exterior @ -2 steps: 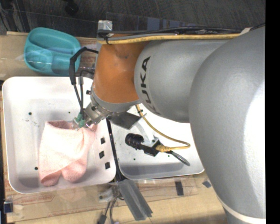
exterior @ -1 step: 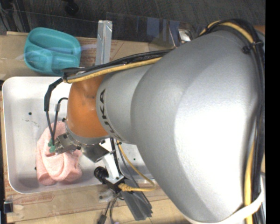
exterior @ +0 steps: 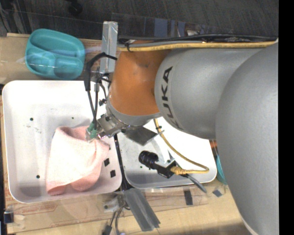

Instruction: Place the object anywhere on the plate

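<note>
Pink cloth [exterior: 71, 165]: lies crumpled in the left bin [exterior: 19, 111], in the half toward the bottom of the view, pressed against the wall that this bin shares with the right bin [exterior: 188, 148].
Cloth's long axis: runs on a slant from its upper right corner down to its lower left; the lower end is folded over and thick.
Gripper [exterior: 95, 131]: sits at the cloth's upper right corner, touching it or just above it; the slant of the camera does not settle which.
Gripper state: I cannot tell whether it is apart, together or clamped on cloth; the wrist and the cables hide the tip.
Arm [exterior: 210, 97]: reaches in from the right over the right bin, its orange band [exterior: 134, 82] directly above the gripper in the view.
Teal plate [exterior: 54, 53]: a divided plate, outside both bins, on the bench [exterior: 5, 48] just past the left bin's top rim.
Key relation: the plate lies up and to the left of the gripper, with the bin rim between them; the bulk of the cloth hangs the opposite way, down and left of the tool.
Judgement: if the corner is gripped, the cloth would trail below, so the lift probably needs height to clear the rim before crossing to the plate.
Risk: a corner pinch on soft cloth may slip.
</note>
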`<state>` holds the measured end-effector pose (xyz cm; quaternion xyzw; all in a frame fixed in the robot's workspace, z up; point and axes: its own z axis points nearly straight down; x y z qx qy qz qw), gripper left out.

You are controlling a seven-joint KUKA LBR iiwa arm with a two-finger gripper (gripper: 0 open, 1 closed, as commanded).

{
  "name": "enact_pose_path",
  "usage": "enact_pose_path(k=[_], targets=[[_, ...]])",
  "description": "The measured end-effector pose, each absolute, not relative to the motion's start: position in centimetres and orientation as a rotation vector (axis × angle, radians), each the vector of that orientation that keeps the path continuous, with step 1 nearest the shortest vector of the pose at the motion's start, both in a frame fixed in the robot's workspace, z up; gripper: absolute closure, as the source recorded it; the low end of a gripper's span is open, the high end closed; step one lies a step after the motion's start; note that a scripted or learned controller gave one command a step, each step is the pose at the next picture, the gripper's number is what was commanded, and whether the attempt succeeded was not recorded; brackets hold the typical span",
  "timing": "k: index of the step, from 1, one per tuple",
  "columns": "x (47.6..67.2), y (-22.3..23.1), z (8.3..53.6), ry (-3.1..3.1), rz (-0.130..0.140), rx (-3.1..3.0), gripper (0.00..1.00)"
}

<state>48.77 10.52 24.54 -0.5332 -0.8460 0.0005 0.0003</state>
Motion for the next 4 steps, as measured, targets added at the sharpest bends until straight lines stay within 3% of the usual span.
enact_pose_path(k=[1,2,3,4], targets=[[48.9,19.4,9.3,-2.545,-0.002,-1.846,1.0],[50.2,18.6,15.1,-2.578,0.005,-1.79,1.0],[48.8,11.9,22.8,-2.651,0.003,-1.682,1.0],[47.5,14.3,12.9,-2.503,0.01,-1.89,1.0]])
